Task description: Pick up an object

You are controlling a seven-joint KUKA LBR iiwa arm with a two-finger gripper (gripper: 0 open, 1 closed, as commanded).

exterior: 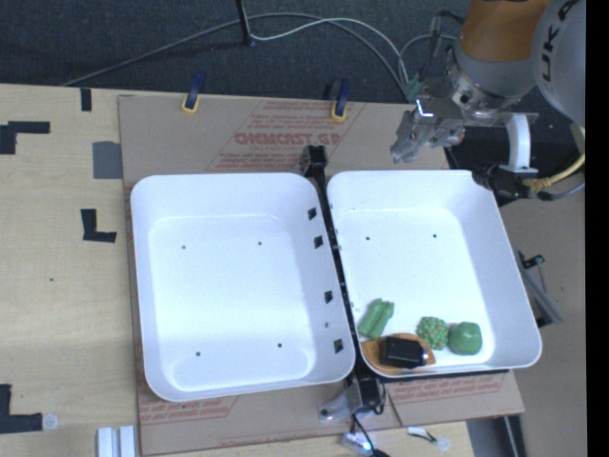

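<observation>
Two shallow white bins sit on a brown cardboard sheet point(276, 141), both of smooth plastic with rounded corners. Far to the left of my gripper point(411, 144) and lower in the view is the left bin point(152, 255), with a plain glossy floor. Next to it, just below me, is the right bin point(495, 246); I hang above its far rim, close to the top edge. My metal fingers point down, but from this angle I cannot tell how wide the jaws stand, and I see nothing between them. The objects lie well apart from me, along the near wall of the right bin: a green ribbed piece point(376, 318), then a flat orange shape point(381, 352) with a black block point(403, 352) on it, then a bumpy green ball point(433, 331), then a smooth green rounded piece point(465, 338).
</observation>
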